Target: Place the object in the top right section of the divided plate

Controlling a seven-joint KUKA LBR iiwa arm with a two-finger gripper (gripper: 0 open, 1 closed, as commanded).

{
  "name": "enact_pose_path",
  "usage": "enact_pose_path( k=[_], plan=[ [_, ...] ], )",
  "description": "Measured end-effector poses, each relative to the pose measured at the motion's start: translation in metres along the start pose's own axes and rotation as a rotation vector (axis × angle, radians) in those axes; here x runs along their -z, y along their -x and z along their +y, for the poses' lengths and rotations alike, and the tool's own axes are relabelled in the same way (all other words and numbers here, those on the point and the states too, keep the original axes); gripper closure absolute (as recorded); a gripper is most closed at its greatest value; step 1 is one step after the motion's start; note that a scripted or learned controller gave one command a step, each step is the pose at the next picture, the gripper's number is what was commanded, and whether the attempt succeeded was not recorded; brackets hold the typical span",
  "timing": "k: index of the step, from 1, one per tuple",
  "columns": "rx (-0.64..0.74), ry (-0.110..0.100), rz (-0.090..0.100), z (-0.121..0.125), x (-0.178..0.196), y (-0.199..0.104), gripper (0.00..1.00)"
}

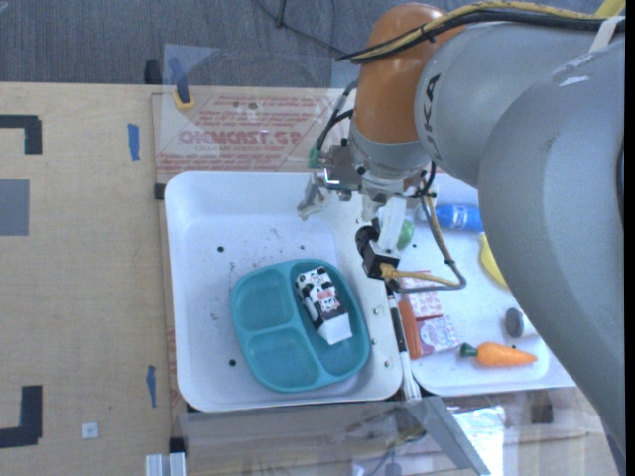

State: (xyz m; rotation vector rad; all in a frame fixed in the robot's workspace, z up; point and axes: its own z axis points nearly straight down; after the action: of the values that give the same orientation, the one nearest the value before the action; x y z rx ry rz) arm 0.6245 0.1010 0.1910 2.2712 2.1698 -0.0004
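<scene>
From where I stand, the teal plate (263, 310) sits in the left bin (203, 256), toward its near right corner. A black-and-white spotted toy (320, 296) lies in the plate's long right-hand section, toward the upper end, with a white part at its lower end. The arm (466, 77) reaches in from the right, and its pincer (316, 194) hangs over the far edge of the left bin, well apart from the plate; I cannot tell whether it is open or closed. In the right bin (476, 296) lie a carrot (501, 355), a red-and-white packet (434, 327), a small grey lump (513, 320) and a blue bottle (458, 216). Both bins rest on the pale counter (79, 266).
</scene>
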Motion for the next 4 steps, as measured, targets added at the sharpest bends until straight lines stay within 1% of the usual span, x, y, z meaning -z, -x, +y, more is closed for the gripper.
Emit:
enact_pose_path(
  k=[1,2,3,4],
  plan=[
    [-0.253,0.006,0.001,-0.044,-0.092,-0.023,0.00],
    [-0.483,0.020,-0.001,-0.024,-0.080,-0.100,0.00],
    [-0.406,-0.003,0.000,-0.048,-0.046,0.000,0.00],
    [-0.410,-0.004,0.000,-0.048,-0.037,0.002,1.00]
  ],
)
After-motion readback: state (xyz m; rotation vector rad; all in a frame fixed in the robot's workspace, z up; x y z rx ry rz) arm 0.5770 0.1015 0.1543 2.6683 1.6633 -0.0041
